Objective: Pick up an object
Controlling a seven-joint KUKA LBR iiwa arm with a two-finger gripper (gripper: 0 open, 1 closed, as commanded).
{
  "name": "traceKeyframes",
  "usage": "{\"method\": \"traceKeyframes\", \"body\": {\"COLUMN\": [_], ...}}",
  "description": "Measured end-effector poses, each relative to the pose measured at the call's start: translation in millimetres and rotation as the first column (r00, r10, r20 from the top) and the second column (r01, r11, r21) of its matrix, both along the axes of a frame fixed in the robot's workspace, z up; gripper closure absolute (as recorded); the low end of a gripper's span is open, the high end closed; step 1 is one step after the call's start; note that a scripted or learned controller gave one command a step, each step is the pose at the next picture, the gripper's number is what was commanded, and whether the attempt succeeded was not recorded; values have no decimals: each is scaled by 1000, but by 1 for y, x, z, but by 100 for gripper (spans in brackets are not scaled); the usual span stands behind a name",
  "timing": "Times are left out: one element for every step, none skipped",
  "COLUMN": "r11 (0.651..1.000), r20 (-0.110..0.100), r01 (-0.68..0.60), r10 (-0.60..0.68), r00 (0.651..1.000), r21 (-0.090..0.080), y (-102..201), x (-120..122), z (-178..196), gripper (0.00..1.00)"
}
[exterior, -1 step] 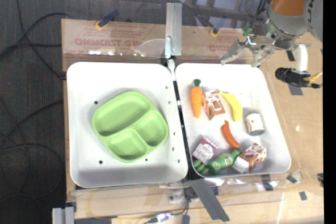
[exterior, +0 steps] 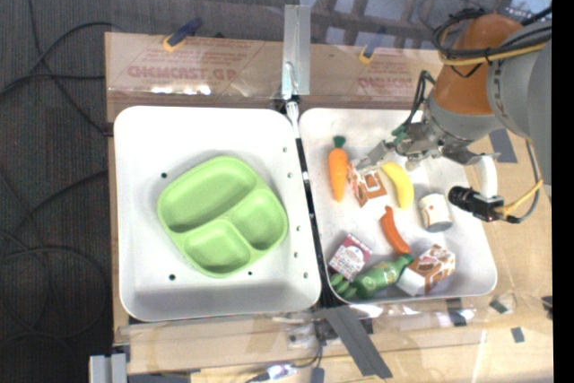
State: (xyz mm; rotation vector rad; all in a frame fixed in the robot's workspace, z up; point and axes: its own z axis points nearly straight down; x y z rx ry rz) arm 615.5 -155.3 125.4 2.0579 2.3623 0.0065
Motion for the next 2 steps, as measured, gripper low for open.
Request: {"method": "traceKeyframes", "body": {"r11": [1000,966], "r20": [31,25], "r01": [-22,-258], "r10": [22,259], "r00": [999,966], "r21": [-13,-16], "y": [48,41], "x": [-10,-24], "z": [-24,-21], "gripper": [0,0]}}
